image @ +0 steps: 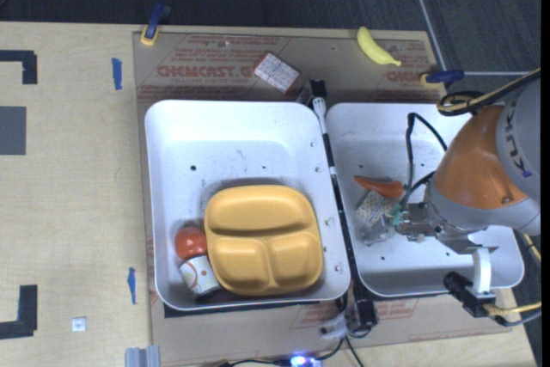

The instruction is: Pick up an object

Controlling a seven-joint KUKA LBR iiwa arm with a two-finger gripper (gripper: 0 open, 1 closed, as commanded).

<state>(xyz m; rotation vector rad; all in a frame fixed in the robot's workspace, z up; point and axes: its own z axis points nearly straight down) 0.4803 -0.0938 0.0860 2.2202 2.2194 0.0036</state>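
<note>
Right now the nearest candidate is a crumpled clear-and-silver plastic packet (373, 215) lying in the right white bin (378, 126), in the lower right of the frame, with an orange carrot-shaped piece (380, 183) just above it, apparently touching. It looks thin, wrinkled and shiny, so I judge it will be slippery and give under a squeeze. My claw (402, 221) sits just to the right of it, low over the bin floor; whether it is apart or together I cannot tell. I judge I am at the approach-and-grasp step, nothing lifted yet. Next calls for closing on the packet's bulk, then rising straight. Further left, the other white bin (172, 133) holds a yellow three-compartment plastic tray (262, 236).
</note>
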